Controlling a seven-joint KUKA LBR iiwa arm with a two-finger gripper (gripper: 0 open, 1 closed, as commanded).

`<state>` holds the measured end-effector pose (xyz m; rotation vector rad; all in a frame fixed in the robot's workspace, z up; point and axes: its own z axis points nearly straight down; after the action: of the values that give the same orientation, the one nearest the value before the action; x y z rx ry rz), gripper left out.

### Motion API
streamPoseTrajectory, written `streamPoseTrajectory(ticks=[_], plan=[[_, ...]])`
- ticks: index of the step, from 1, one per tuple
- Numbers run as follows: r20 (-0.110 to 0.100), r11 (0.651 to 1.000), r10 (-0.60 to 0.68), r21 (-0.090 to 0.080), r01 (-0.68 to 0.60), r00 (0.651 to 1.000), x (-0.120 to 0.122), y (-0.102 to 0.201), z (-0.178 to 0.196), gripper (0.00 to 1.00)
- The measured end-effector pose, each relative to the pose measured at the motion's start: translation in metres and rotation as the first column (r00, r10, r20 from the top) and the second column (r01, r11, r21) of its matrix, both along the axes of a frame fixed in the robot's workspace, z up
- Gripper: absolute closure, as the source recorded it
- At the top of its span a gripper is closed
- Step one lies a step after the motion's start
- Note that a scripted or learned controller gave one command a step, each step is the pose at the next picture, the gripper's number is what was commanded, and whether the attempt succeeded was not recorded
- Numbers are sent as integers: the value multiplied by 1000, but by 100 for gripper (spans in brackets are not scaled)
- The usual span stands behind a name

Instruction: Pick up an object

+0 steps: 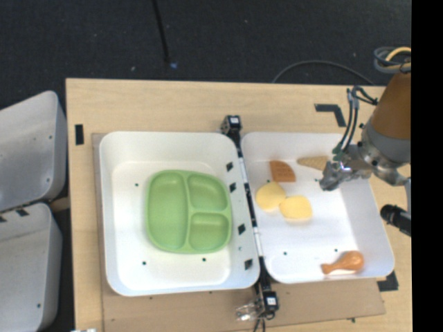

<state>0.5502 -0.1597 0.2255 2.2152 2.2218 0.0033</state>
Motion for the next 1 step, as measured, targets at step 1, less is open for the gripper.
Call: streamPoseTrajectory(ticks=[1], plan=[[-1, 1000, 4, 1, -4, 1000, 9, 54, 3, 100]])
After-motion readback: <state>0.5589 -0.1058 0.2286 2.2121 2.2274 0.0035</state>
